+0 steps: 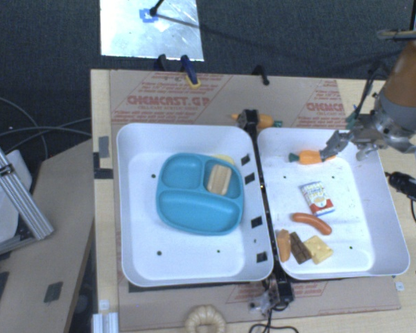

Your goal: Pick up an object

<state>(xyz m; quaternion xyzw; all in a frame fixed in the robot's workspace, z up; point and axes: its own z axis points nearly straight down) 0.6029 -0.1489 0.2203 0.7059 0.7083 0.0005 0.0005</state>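
- A blue divided plate [197,201] sits mid-floor in the left bin [135,207], a tan slice of toy bread [219,180] lying in its upper right compartment, with bare white floor on all sides.
- A row of black clips [252,200] marks the shared wall where the two bins meet.
- In the right bin [374,220], a toy carrot [308,157] lies near the back wall, the likeliest pick.
- Further forward lie a small carton [317,198], a sausage [312,222], and a tight cluster near the front: an orange stick [283,245], a brown bar [299,248] and a yellow wedge [318,249].
- The gripper [333,148] hangs at the carrot's right end; whether its fingers stand apart or together cannot be told, and nothing is seen held.
- A clean pick likely calls for a straddle across the carrot's narrow width, then a straight lift.
- The back wall crowds the carrot from behind; open floor lies in front and to its right.
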